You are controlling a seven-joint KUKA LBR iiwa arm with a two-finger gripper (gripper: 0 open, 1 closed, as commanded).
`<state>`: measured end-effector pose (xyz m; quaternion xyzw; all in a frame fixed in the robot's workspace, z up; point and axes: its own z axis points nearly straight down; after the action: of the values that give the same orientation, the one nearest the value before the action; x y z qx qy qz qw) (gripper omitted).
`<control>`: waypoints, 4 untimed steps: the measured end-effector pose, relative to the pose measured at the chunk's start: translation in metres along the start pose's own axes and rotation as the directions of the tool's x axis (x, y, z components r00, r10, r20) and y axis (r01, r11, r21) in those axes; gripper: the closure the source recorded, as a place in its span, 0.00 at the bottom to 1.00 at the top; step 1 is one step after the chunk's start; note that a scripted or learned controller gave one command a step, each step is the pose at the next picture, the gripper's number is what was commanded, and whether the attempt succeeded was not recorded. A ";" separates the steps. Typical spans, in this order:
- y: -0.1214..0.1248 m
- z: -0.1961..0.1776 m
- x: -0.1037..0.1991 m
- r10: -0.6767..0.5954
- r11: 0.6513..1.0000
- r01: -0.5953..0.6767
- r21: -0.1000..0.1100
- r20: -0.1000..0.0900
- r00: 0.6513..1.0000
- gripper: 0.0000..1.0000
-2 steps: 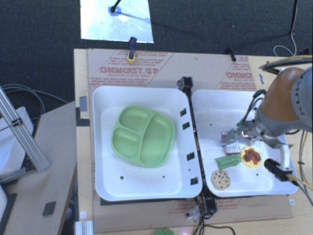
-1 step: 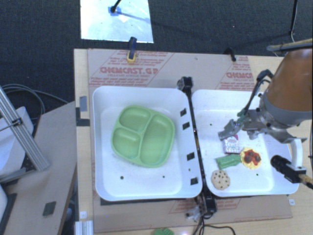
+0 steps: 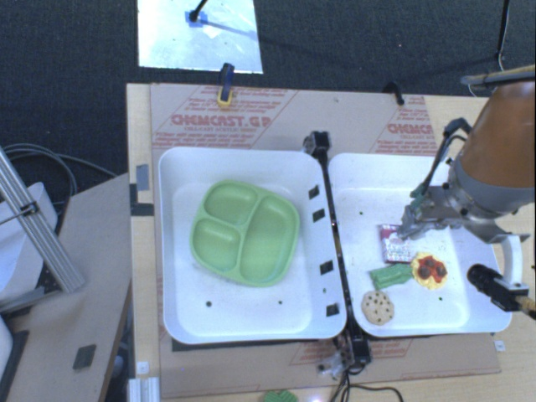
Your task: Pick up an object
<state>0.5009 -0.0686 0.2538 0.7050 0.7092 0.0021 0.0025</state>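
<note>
Bins: left bin (image 3: 176,308) holds a green divided plate (image 3: 245,233); right bin (image 3: 360,182) holds cookie (image 3: 378,307) and hand (image 3: 408,229), grip unclear.

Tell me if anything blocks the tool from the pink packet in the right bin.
Nothing visible does. The tool hangs right over the pink packet at its upper edge. The green piece, the yellow-and-red toy and the cookie lie nearer the front of the bin, beside the approach.

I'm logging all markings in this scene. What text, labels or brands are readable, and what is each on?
"CHEMCAST GP": red print on the brown sheet under the bins, behind the left bin.
The same red logo behind the right bin: partly readable, cut off by the arm.
Print on the small packet in the right bin: too blurred to read.
</note>
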 end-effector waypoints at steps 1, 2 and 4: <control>0.048 0.050 0.066 -0.005 1.000 0.005 0.007 -0.003 1.000 1.00; 0.048 0.036 0.062 0.001 1.000 -0.001 0.003 -0.001 1.000 1.00; -0.013 0.033 0.148 -0.007 1.000 0.007 0.002 -0.005 1.000 1.00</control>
<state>0.4871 0.0796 0.2205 0.7026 0.7116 0.0029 0.0001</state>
